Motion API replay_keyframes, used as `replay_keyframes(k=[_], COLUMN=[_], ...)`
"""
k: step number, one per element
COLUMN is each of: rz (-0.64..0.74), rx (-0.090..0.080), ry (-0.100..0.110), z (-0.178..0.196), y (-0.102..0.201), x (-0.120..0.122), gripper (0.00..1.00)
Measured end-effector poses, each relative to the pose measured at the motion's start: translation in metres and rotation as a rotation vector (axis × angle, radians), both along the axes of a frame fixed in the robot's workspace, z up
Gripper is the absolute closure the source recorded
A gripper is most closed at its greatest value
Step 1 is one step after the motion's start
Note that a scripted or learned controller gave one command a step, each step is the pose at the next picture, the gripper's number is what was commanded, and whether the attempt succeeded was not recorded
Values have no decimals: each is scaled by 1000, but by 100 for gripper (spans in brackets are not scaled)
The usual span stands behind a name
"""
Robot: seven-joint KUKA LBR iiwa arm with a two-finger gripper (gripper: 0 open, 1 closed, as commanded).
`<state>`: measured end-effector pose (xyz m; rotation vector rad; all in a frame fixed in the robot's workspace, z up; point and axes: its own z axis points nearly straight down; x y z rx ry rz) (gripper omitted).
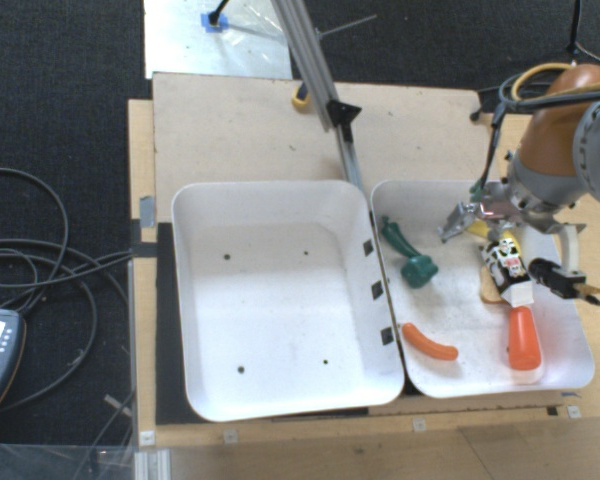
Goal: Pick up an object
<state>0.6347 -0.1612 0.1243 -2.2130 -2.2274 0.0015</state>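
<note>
Gripper [458, 224] hangs over the back of the right bin [580, 363], its metal fingers [450, 231] pointing left and down toward the bin floor; whether they are spread or pressed together cannot be made out at this size, and nothing can be seen between them. Behind it the grey arm with its orange band [552, 138] reaches in from the right.

Several things lie in that bin. A green hammer-shaped toy [408, 256] rests near the left wall, just below and left of the gripper but apart from it. An orange carrot-like piece [430, 343] lies toward the front, slanted. On the right side sits an orange bottle [523, 339] — upright end toward the front rim — and just behind it a small black-and-white object [507, 261] (too small to name) with a yellow bit [479, 229] beside it.

The left bin [195, 298] sits side by side with the right one on the bench [230, 128].
</note>
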Motion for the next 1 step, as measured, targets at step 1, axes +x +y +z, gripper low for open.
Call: replay_keyframes(k=[1], rz=[0], rx=[-1], ry=[-1], z=[-35], y=[0], x=[0], gripper=[0])
